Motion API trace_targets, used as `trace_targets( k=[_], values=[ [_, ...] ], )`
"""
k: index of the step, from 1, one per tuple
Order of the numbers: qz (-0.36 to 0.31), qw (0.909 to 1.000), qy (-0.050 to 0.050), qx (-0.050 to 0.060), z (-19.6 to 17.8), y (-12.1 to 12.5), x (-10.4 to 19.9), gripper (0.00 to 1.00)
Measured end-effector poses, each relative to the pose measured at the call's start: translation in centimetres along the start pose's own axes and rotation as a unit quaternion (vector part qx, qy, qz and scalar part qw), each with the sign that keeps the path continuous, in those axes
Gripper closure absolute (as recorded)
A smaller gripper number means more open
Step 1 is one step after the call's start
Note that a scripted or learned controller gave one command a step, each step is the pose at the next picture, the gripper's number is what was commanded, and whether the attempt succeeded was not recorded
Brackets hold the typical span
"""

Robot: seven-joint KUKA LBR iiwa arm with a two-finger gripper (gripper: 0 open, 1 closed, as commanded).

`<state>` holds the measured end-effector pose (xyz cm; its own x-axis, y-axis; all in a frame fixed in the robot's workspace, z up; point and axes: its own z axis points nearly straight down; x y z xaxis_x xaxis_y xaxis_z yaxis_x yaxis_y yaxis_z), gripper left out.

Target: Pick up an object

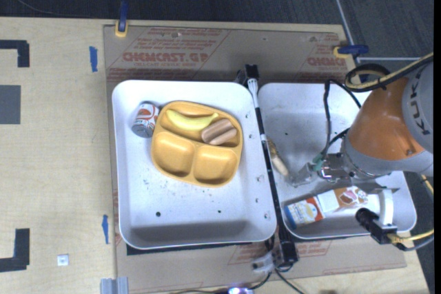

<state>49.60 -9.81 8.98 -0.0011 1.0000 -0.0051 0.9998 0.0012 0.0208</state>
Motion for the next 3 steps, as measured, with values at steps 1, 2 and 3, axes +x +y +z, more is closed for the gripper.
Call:
trace_targets(
  k=[1,2,3],
  values=[
    [0.002,1.0,-0.005,-0.003,-1.11,0.13,-0.48,1.0],
    [0.002,1.0,-0.005,-0.003,-1.1,0.11,-0.47,0.0],
    [0.002,1.0,-0.006,-0.005,-2.1,0.25,-0.48,1.0]
  ],
)
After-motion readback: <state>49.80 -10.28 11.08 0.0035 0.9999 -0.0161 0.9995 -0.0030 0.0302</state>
